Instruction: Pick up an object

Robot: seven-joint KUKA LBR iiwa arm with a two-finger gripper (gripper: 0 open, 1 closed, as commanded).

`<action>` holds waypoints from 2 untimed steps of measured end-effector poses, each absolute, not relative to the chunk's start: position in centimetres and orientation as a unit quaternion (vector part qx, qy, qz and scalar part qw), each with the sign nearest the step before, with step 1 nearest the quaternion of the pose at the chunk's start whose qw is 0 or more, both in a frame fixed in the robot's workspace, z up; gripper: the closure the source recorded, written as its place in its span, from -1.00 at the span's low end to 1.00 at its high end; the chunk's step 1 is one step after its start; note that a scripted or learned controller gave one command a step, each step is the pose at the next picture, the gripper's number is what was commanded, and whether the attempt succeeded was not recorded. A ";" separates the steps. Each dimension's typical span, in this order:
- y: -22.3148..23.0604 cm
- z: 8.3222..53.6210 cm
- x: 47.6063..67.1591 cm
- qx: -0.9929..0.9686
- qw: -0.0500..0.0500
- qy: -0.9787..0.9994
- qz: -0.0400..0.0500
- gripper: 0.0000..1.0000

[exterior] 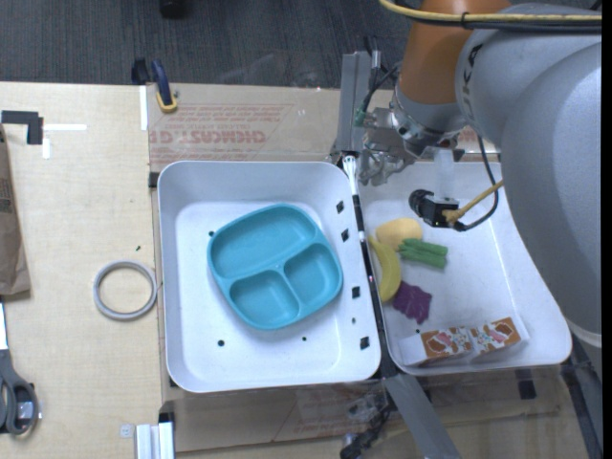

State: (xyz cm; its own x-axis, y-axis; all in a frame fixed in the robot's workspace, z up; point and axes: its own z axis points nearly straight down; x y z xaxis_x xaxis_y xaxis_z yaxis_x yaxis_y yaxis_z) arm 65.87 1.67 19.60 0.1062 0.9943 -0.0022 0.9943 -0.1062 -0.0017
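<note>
Banana (389, 268) long axis near-vertical in right bin (535, 285); claw (381, 165) state unclear.

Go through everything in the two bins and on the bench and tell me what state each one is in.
Blue divided plate: lying flat in the left bin, nothing in its compartments.
Banana: lying in the right bin, by the divider.
Green piece: lying beside the banana.
Purple piece: lying below the banana.
Snack box: lying on its side.
Tape ring: flat on the bench.
Hand: above the right bin's far corner.
</note>
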 end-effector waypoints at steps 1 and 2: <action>1.7 19.6 65.9 0.744 0.000 0.669 -0.002 -1.00; -3.2 19.1 56.2 0.740 -0.001 0.672 -0.002 -1.00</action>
